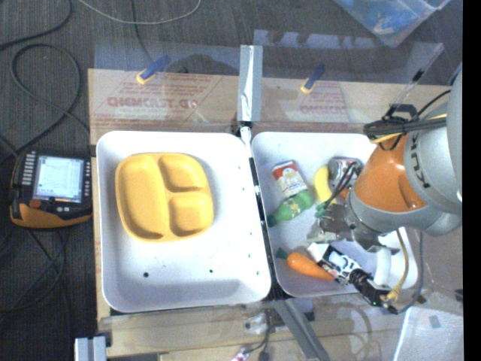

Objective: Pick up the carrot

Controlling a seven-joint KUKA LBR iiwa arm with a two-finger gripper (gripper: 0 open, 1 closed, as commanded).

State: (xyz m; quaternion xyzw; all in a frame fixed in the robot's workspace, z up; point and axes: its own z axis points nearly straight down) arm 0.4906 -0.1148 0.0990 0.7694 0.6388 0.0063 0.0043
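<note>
The small orange carrot [308,265] with a pale green stub at its left end lies in the right white shallow bin [264,173], close to that bin's near wall and left of centre, pointing rightward toward a black-and-white part of the arm's tooling. Just above and right of it hangs the claw [328,228], a dark cluster of metal at the end of the grey arm [436,164] with its orange band [385,182]; whether the claw is wide or narrow I cannot tell, and the carrot is not seen between its parts. Farther back in the same bin, a green plastic bottle with a red-and-white label [291,192] lies tilted, and to its right a yellow, banana-like piece [322,182] sits beside a shiny metallic can [342,169], partly hidden by the arm. The left white bin [113,277] holds a yellow plastic tray with three compartments [165,195], resting toward the far left part. Both bins sit on a brown cardboard-covered surface [165,100]. Well to the left, on the dark carpeted floor [45,74], lies an orange and grey handheld control pendant with a screen [51,188], with black cables looping behind it.
</note>
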